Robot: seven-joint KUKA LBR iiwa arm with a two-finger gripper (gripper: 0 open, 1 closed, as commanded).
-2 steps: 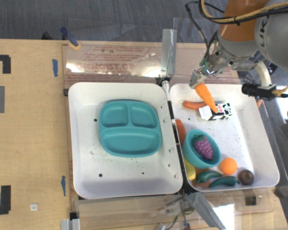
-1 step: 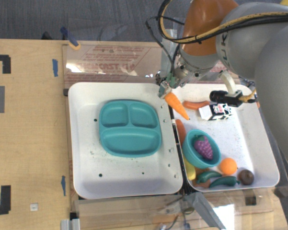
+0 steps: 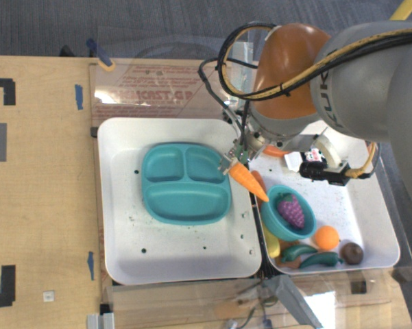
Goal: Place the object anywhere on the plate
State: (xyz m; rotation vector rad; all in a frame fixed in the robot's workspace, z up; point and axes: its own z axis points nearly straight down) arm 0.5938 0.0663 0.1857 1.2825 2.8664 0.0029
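so the carrot (image 3: 249, 179) hangs over the seam between the two white bins, its thick end up by the tool (image 3: 234, 160) and its pointed end slanting down toward the teal bowl (image 3: 285, 214) in the right bin (image 3: 370, 204). it looks pinched at its top end between the tool's tips, which seem nearly closed on it, though the tips are small and partly hidden under the wrist. the teal plate (image 3: 186, 183) sits in the middle of the left bin (image 3: 123, 245), just beside the carrot, its near rim almost under the tool.

as a judgement: the pick looks done and the carry mostly done; the carrot is not yet over the plate, so a short move left and the release are left.
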